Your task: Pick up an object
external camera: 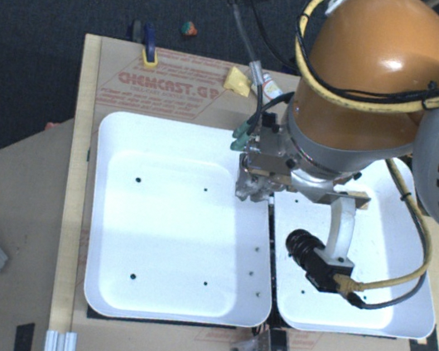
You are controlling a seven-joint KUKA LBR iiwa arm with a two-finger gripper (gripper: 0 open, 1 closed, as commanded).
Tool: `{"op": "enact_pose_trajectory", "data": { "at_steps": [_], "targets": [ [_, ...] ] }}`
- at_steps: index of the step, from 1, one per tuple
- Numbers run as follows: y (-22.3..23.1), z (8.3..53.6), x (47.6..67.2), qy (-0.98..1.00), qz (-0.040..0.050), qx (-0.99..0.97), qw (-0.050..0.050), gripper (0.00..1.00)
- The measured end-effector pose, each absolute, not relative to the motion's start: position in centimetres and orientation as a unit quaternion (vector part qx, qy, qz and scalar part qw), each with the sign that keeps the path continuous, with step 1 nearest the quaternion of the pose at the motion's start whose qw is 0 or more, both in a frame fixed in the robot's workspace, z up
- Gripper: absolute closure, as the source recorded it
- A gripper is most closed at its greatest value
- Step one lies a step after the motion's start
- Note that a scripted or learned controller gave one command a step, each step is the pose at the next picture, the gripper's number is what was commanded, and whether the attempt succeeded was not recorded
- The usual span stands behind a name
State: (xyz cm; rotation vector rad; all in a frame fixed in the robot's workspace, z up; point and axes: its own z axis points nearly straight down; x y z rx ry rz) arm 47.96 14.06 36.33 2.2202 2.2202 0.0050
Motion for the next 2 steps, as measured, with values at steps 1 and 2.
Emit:
{"op": "enact_pose_trajectory", "data": {
  "at_steps": [1,2],
  "targets": [
    [20.4,22.9,47.6,0.709,-0.0069,0.705,-0.004,1.00],
    [22.6,36.4,49.5,0.709,0.0080,0.706,0.003,1.00]
  ]
}}
